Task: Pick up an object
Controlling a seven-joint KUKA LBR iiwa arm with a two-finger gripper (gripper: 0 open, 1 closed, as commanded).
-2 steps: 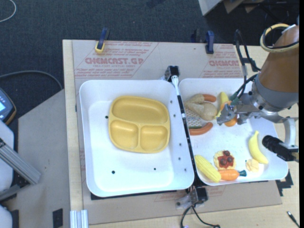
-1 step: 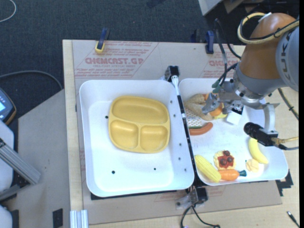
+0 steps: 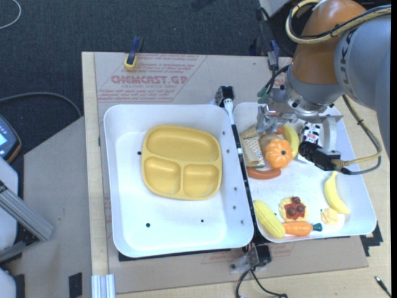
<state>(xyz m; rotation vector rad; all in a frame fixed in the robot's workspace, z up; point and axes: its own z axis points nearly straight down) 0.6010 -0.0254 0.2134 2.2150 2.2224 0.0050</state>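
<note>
Nearest the lens, low in the right bin (image 3: 360,219): corn cob (image 3: 268,218), carrot (image 3: 298,229), small tart (image 3: 293,208), banana (image 3: 335,193). Beside, the left bin (image 3: 124,228), bearing a yellow divided plate (image 3: 182,161). Above the right bin's far end, the grey arm (image 3: 347,42), reaching in from the right. Below the wrist, the gripper (image 3: 271,124), just over a cluster: orange pumpkin (image 3: 278,153), cracker (image 3: 251,149), red sausage (image 3: 263,173). Jaw opening impossible to tell; nothing seen between them.

Arm (image 3: 347,42) reaches down, end effector (image 3: 270,124) lowered.
</note>
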